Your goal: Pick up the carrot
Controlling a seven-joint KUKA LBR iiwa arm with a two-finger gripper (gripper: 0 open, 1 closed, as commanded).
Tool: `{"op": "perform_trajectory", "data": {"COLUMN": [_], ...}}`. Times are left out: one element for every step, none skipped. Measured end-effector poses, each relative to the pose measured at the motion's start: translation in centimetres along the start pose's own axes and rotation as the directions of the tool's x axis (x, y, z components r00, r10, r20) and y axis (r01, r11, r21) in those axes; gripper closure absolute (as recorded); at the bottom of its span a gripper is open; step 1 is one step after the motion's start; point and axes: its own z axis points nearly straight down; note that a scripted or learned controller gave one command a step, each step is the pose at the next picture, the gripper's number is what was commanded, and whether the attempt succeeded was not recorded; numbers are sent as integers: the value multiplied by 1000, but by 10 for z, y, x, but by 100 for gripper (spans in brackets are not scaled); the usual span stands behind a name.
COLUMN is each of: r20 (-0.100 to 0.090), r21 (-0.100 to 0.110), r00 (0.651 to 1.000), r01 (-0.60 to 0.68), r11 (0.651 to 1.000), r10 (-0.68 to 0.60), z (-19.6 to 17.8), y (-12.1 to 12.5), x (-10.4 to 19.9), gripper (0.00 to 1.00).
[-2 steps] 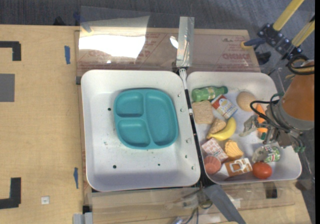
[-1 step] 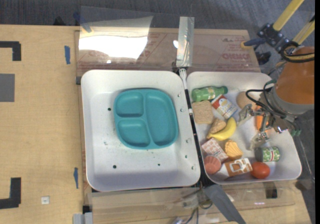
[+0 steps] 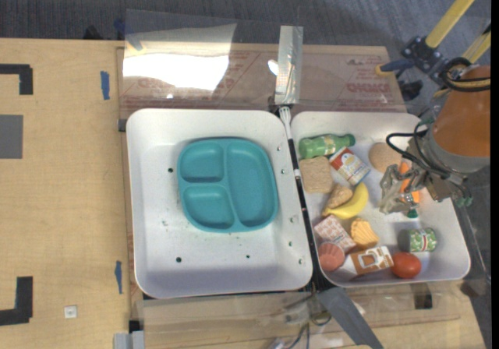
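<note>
- The gripper point(image 3: 398, 188) hangs low in the right bin point(image 3: 456, 262), toward its right side, with metal fingers point(image 3: 387, 184) pointing down and to the left.
- An orange piece shows at the fingers, likely the carrot point(image 3: 411, 184), but I cannot tell whether the fingers are spread or pinching it.
- Above the gripper the arm point(image 3: 461, 125) rises to its orange band at the right edge.
- Just below the gripper stands a small green can point(image 3: 422, 241); near it lies a red tomato point(image 3: 405, 265).
- To the left of the gripper lie a banana point(image 3: 355, 201), a slice of bread point(image 3: 316, 174) and a green bottle point(image 3: 325, 144) along the top.
- A tan round thing point(image 3: 380, 155) sits just up and left of the fingers.
- A small carton point(image 3: 369, 259) and a pink piece point(image 3: 330, 255) lie near the bin's front edge.
- The left bin point(image 3: 148, 246) holds a teal divided plate point(image 3: 228, 184), well apart from the gripper.
</note>
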Motion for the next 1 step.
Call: {"op": "perform_trajectory", "data": {"r20": [-3], "r21": [-4], "r00": [994], "r01": [112], "r11": [994], "r10": [-112], "z": [-146], "y": [69], "x": [2], "gripper": [100]}}
